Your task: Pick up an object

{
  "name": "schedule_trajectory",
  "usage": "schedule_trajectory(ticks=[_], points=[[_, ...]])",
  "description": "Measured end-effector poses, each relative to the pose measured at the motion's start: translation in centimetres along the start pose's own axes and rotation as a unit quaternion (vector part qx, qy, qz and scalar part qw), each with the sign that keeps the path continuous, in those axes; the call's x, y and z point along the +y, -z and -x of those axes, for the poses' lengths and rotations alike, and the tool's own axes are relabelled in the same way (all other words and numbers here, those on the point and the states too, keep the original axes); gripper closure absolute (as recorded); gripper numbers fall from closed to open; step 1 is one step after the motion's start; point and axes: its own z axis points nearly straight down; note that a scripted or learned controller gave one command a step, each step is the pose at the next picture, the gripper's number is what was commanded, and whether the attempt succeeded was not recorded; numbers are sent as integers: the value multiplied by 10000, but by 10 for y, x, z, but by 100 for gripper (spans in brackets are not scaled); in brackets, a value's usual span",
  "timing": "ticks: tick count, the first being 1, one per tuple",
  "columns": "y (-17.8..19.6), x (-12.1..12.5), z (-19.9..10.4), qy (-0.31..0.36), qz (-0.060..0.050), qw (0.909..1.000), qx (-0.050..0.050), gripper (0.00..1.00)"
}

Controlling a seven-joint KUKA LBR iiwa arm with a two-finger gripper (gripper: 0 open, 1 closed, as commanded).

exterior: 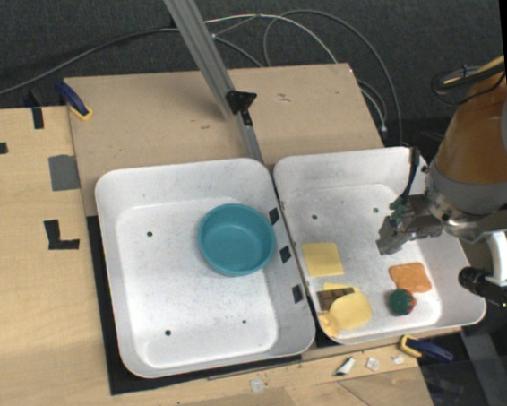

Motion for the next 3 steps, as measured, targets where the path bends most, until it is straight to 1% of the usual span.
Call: schedule_trajectory(ticks=[1,2,3], points=[[8,29,-44,28,4,10000,6,100],[-2,49,-95,30,-7,10000,6,100],[7,71,-137,26,2,10000,7,100]])
